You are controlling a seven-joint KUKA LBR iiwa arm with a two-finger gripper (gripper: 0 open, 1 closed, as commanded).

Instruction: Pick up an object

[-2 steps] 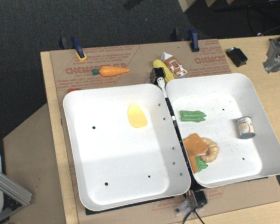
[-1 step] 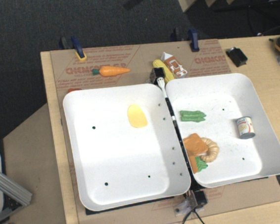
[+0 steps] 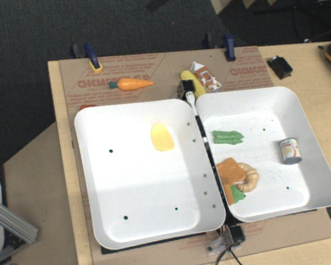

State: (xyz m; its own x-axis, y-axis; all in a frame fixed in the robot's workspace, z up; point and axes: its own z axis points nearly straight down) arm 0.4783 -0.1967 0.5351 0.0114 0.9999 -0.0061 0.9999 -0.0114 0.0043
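— What lies in the bins?
— Left bin [image 3: 103,212]: one yellow oval piece [image 3: 162,137]. Right bin [image 3: 312,190]: a green toy [image 3: 228,136], a small can [image 3: 290,150] with an unreadable label, and an orange block [image 3: 229,172] touching a tan ring [image 3: 250,177].
— Any writing?
— Red print on the cardboard sheet [image 3: 165,70], too faint to read; a toy carrot [image 3: 132,84] lies on it beside the print

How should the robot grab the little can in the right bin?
The can lies on its side in the right bin, well apart from the other things. Probably best to come straight down from above and pinch it across its round middle, one finger on each long curved side. Gripping the flat ends would need a wider reach, and a push from the side could make it roll.
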